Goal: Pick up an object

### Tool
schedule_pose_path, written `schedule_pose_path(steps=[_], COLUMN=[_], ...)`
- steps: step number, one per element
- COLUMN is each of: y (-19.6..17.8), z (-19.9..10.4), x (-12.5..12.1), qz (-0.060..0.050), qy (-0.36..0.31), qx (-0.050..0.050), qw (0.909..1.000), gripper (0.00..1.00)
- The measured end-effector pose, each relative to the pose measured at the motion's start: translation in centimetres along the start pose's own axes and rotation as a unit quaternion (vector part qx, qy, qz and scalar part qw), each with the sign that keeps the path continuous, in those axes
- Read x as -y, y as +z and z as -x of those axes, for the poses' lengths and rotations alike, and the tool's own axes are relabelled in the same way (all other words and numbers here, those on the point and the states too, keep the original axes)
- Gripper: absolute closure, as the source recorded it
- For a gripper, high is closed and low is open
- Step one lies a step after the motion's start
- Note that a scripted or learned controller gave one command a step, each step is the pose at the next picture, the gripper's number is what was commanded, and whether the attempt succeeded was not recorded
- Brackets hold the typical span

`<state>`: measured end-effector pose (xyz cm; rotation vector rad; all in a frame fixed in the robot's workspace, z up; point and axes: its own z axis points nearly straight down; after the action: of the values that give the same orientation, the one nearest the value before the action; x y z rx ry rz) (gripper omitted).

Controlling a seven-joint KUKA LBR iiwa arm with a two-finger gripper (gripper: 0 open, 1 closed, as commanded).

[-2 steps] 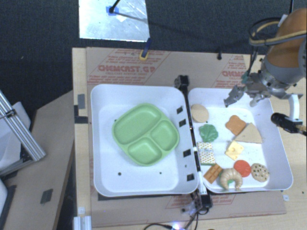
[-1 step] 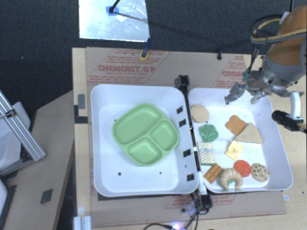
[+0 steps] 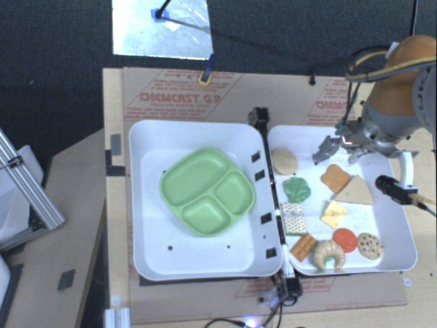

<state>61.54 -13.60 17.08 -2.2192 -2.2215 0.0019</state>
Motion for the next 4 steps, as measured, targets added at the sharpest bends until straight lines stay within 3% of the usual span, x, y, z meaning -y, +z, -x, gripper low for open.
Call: schedule_pose_path(steps=[2, 3, 4], y=[8.7, 7.3, 0.8], z=[-0.6, -0.5, -0.1], x=[0.2, -0.1, -0.3], qz=[0.002, 0.006, 0.005], qy=[0.0, 0.0, -0.001], qx=[0.001, 0.002, 0.001], qw=[1.0, 1.0, 1.0], gripper=[0.0, 1.0, 1.0])
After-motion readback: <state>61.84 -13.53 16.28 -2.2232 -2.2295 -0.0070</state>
